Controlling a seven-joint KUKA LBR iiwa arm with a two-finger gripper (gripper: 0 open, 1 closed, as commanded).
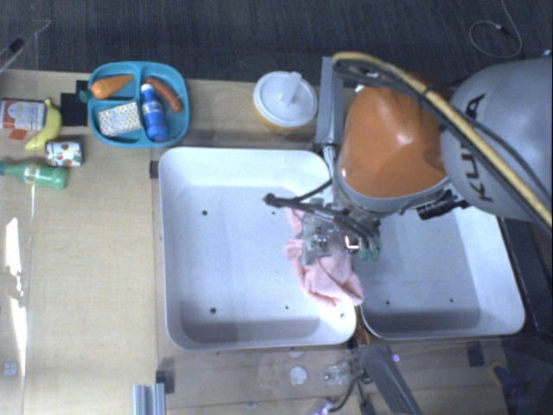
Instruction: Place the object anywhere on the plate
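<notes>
A crumpled pink cloth [327,277] lies at the right side of the left white bin [216,240], close to the wall between the two bins. My gripper [335,239] is directly over the cloth's upper part and hides some of it, with the orange wrist band above. From this angle I cannot see whether the cloth is gripped. A blue divided plate [184,102] sits on the bench beyond the left bin's far left corner. It holds a toy carrot, a sausage, a blue bottle and a cracker.
The right white bin [449,296] lies partly under the arm. A white lidded cup [286,99] stands behind the bins. A banana [47,124], a small can [63,153], a green bottle [34,175] and a carton [19,114] sit at the far left.
</notes>
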